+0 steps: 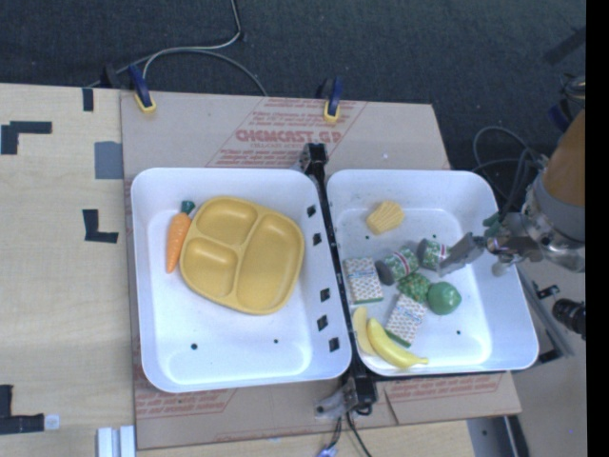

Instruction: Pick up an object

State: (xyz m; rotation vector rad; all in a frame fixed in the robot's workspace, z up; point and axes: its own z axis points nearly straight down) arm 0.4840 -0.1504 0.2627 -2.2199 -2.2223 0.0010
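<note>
End effector (455, 256): you cannot tell its opening or hold.
Progress: nothing visibly lifted; the round green ball (443, 297), at five o'clock of it, awaits.

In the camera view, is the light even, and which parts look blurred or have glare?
In the camera view the light is soft and fairly even; the white bins show only faint shadows at their walls and no strong glare. The yellow tray and banana are reasonably sharp. The gripper and the arm's wrist at the right look blurred, and the small items beside the green ball are too soft to read.
</note>
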